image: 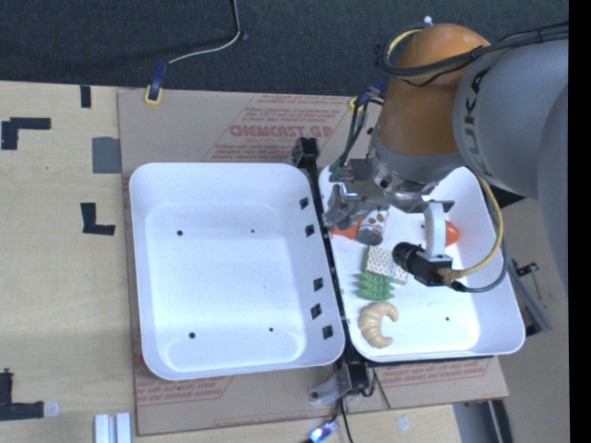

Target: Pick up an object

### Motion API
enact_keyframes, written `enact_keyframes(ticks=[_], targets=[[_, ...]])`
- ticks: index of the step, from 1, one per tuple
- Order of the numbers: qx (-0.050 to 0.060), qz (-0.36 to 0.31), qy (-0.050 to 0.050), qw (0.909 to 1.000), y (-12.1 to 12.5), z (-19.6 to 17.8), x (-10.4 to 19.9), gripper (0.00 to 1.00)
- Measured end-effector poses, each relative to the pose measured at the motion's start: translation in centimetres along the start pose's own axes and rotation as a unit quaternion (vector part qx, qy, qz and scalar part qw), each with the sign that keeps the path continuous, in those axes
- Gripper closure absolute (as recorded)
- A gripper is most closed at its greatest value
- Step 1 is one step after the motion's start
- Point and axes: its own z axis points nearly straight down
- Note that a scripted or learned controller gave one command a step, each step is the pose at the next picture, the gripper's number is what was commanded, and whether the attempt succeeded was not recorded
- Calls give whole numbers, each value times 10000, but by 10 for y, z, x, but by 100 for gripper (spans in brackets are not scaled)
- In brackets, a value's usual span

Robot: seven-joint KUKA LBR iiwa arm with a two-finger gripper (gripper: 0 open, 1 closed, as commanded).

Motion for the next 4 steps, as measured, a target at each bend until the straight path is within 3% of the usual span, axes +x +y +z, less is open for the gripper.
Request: enact_keyframes(ticks=[1, 2, 3, 4], targets=[[-7, 32, -3, 10000, -59, -39, -31, 100], [-86, -3, 1, 10000, -27, -159, 2, 100], [32, 40, -10, 10000, -75, -93, -26, 100], [-60, -1, -2, 10000, -32, -172, 5, 100]])
